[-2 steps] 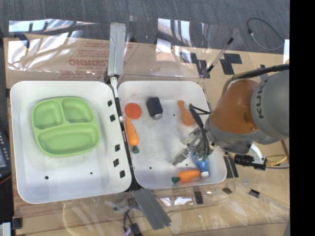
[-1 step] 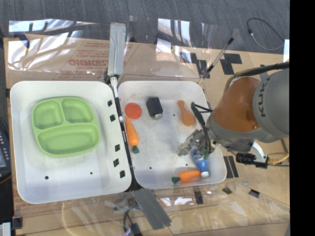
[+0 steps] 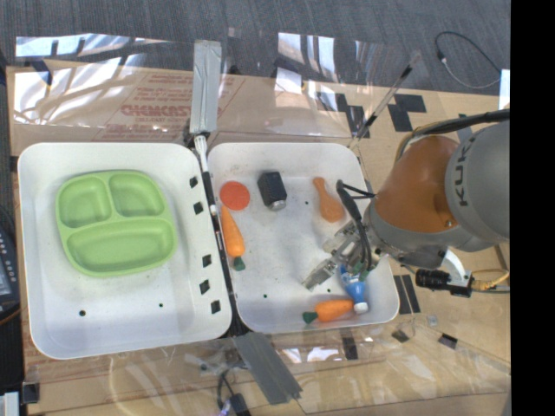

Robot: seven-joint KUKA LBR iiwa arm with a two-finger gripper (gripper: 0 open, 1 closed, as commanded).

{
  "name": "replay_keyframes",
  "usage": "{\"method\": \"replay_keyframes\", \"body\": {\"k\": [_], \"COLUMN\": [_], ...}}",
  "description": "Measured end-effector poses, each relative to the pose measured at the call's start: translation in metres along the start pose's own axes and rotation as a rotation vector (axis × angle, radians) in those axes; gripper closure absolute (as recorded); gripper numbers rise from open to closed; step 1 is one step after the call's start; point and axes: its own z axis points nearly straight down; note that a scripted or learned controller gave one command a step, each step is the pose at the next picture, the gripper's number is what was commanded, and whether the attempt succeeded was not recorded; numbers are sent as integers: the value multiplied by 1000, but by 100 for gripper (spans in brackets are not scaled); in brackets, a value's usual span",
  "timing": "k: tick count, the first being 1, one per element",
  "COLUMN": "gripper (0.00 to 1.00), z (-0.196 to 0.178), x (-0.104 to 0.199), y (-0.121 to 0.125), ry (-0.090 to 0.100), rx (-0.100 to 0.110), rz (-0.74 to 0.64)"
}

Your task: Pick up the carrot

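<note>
Two carrots lie in the right bin (image 3: 286, 159). One carrot (image 3: 232, 235) rests along the bin's left wall, green tip toward the front. The other carrot (image 3: 333, 310) lies by the front wall, green end to the left. My gripper (image 3: 331, 263) hangs low over the right half of this bin, a little above and behind the front carrot and well right of the left one. Its fingers stand open, and nothing is between them.
In the right bin there are also a red disc (image 3: 234, 195), a black block (image 3: 272, 189), a tan drumstick-shaped piece (image 3: 327, 199) and a small blue bottle (image 3: 354, 286) just under the gripper. The left bin (image 3: 35, 232) holds a green divided plate (image 3: 115, 222).
</note>
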Motion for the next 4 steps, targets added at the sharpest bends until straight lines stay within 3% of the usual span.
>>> {"method": "replay_keyframes", "body": {"k": [1, 2, 3, 4], "gripper": [0, 0, 0, 0], "z": [9, 10, -33, 10], "x": [6, 3, 17, 17], "y": [-7, -6, -20, -18], "ry": [0, -2, 1, 0], "rx": [0, -1, 2, 1], "rz": [-326, -138, 176, 176]}}
